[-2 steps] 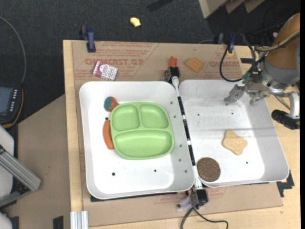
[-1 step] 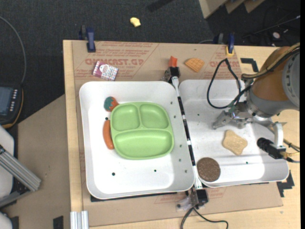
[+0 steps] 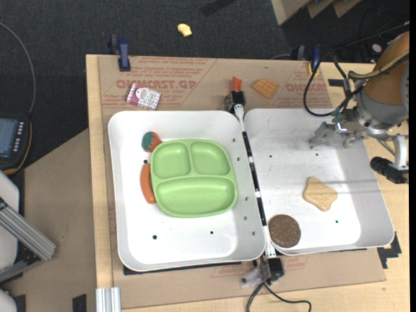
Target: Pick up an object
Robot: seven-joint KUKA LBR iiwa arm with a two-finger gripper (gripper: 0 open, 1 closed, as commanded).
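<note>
In the right bin, a tan, toast-like piece lies near the middle. A round brown cookie rests at the bin's front left corner. My gripper hangs over the back of this bin, well behind the tan piece. It is open, and nothing is between its fingers. The left bin holds a green divided plate. An orange sausage-shaped toy lies along the plate's left edge. A small teal and red object sits at its back left corner.
On the cardboard behind the bins lie a tan cracker and a pink packet. Clamps and a black cable sit along the seam between the bins. The grey arm with its orange band occupies the right edge.
</note>
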